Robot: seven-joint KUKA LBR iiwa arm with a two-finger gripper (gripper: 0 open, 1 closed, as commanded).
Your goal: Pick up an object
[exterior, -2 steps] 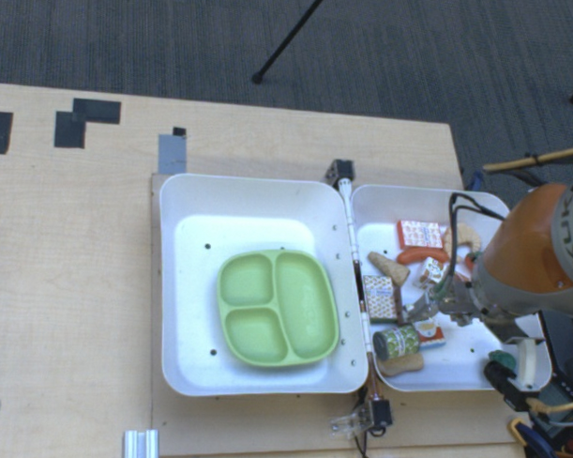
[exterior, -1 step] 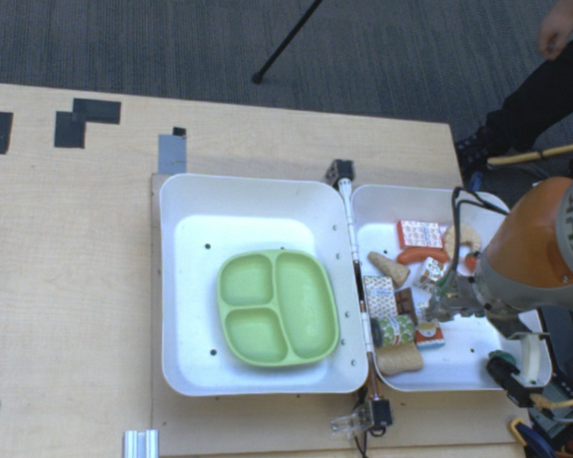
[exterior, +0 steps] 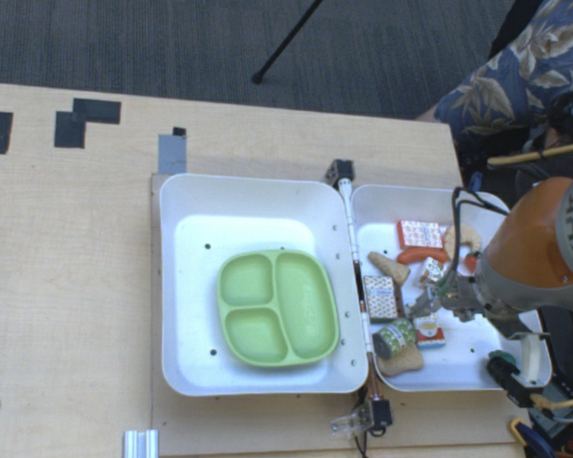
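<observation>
Pale wood desk (exterior: pixel 69 263) carries two bins; clutter fills the right bin (exterior: pixel 469 371). Your end effector (exterior: pixel 432 299) hovers mid-bin (I cannot tell its state). Pick the dark can (exterior: pixel 393 338) at seven o'clock, descending straight and clear of neighbours.

one fixed camera looks down at a slant on the bench (exterior: pixel 69 263) and both bins.
</observation>
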